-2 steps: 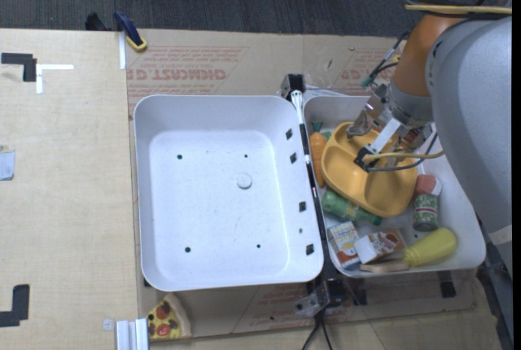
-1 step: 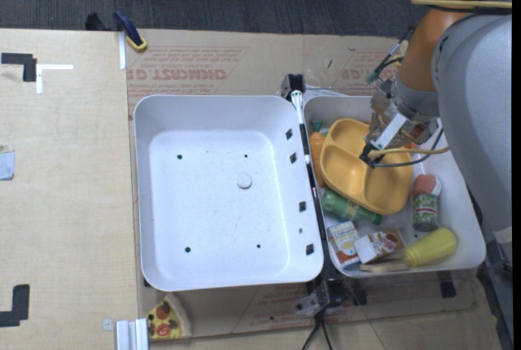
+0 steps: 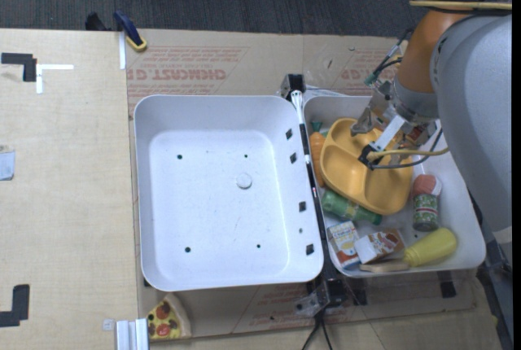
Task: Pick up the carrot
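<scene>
Right bin, crowded. Gripper is down inside it, toward the bin's 12 o'clock end, with the grey arm coming in from 3 o'clock.

Fingers stand apart, one toward 11 o'clock and the other toward 5 o'clock of the gripper's middle. Both sit over the upper rim of a yellow bowl. Nothing is seen clamped between them. Whether the tips touch the bowl cannot be told from this angle.

Carrot: probably the small orange piece against the right bin's left wall, at about 9 o'clock from the fingers. Most of it is hidden behind the bowl's edge, so the identification is tentative. It lies apart from the fingers, with the bowl's rim between the two.

Other contents of the right bin:
- green bottle, lying at 7 o'clock of the bowl and partly under it
- jar with a red lid, at 4 o'clock of the bowl and just beside it
- yellow squeeze bottle, on its side near the bin's 5 o'clock corner
- printed packets, along the 6 o'clock wall

Left bin: a small pale disc near its middle.

On the table, a toy pizza slice lies at 7 o'clock of the left bin, outside it.
</scene>
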You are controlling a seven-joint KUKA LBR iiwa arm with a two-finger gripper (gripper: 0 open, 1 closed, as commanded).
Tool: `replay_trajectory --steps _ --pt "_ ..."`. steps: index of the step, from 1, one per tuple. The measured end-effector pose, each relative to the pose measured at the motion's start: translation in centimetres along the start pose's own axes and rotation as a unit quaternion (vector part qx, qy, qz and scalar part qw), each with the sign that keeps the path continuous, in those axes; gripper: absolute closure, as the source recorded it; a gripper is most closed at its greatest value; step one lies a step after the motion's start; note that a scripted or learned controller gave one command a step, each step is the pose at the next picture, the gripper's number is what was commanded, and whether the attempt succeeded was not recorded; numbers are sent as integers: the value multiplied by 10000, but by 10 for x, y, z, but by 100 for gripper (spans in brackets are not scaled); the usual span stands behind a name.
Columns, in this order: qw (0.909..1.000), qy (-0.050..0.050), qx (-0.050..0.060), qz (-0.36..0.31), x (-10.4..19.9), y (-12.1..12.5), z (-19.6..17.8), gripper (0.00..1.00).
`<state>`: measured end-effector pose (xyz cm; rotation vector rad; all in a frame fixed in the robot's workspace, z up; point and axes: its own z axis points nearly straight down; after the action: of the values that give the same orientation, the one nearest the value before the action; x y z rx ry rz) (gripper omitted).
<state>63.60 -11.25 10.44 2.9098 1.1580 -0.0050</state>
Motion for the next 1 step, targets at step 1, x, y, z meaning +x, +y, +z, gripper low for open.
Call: replay_trajectory --steps 1 --pt "10000 -19 5 -4 -1 1 -8 100"
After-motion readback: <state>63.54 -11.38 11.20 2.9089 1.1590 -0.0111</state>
